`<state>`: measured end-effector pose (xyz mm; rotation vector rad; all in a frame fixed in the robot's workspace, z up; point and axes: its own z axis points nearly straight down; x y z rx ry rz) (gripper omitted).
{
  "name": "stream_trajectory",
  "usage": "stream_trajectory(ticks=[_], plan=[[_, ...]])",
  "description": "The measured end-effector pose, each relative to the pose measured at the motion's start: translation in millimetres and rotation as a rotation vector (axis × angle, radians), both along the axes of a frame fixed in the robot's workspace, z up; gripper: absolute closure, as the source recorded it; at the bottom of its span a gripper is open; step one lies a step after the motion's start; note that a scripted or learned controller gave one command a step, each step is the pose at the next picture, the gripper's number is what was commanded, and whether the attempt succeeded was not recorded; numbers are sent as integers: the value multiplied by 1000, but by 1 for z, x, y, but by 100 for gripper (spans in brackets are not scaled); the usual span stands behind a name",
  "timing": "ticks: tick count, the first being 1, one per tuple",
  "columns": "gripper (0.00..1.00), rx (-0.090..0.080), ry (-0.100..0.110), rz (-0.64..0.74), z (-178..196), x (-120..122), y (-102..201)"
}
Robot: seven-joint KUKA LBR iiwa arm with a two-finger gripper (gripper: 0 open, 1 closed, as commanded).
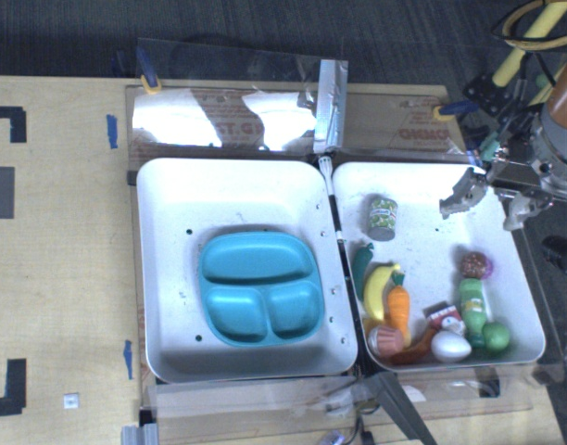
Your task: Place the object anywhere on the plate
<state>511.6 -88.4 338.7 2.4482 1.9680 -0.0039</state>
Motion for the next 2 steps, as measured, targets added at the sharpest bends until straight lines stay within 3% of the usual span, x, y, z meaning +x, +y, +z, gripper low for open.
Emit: stream_trajectory(ticks=[2], plan=[[0, 0, 0, 0, 0, 0, 0]])
